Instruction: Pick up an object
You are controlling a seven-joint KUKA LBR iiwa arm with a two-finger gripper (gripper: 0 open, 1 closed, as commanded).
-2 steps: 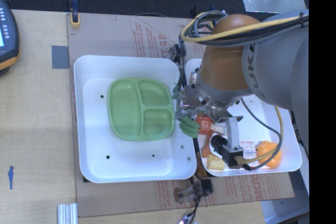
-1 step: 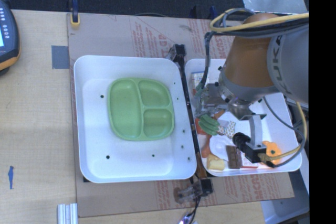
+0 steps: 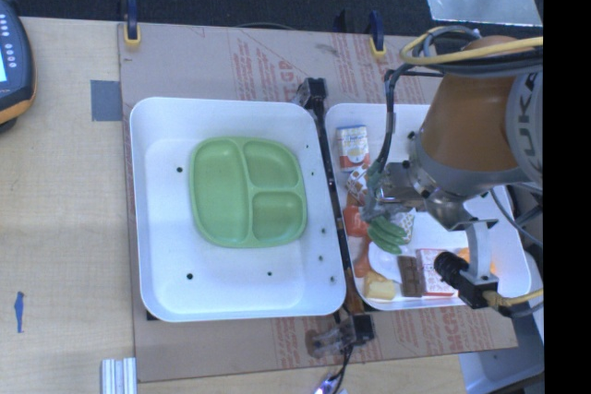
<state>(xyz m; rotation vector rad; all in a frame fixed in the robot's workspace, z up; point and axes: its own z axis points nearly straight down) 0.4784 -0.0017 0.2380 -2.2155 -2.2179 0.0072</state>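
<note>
The arm reaches in from the right, and its gripper hangs low over the left part of the right bin. Its metal fingers sit among the bin's small items. Just below the fingertips lies a green vegetable-like toy. A small white carton with a red label lies toward the bin's far left. An orange-red piece sits by the left wall. A brown bar, a yellow block and a red-and-white packet lie at the near edge. The wrist hides the bin's middle.
The left bin holds a green divided plate at its centre. A black clamp and divider run between the two bins. A yellow-and-black pendant lies on the bench at far left. Blue clips hold the cardboard at the back.
</note>
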